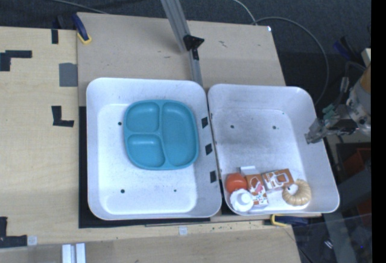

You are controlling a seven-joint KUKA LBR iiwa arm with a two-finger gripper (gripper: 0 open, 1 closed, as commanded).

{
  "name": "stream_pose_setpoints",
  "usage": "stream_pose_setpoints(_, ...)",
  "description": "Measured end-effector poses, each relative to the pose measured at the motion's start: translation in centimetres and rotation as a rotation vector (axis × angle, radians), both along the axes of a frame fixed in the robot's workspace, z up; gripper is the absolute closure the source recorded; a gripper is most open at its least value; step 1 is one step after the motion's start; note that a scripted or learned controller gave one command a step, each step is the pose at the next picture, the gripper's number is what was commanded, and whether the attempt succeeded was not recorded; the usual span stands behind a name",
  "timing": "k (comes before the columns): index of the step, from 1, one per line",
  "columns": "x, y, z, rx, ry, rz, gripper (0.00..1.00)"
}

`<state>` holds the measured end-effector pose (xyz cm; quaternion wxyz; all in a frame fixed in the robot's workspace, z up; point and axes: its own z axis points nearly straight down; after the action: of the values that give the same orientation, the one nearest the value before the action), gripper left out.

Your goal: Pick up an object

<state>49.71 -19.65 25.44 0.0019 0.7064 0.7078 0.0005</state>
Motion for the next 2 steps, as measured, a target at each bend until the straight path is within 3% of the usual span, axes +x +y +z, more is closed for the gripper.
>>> stream_pose_setpoints(1, 0.1, 0.0, 2.9, 0.001, 0.002, 0.0, 1.0)
stream_pose_setpoints(2, 0.4, 4.8, 2.7, 0.003, 0.004, 0.004, 1.0)
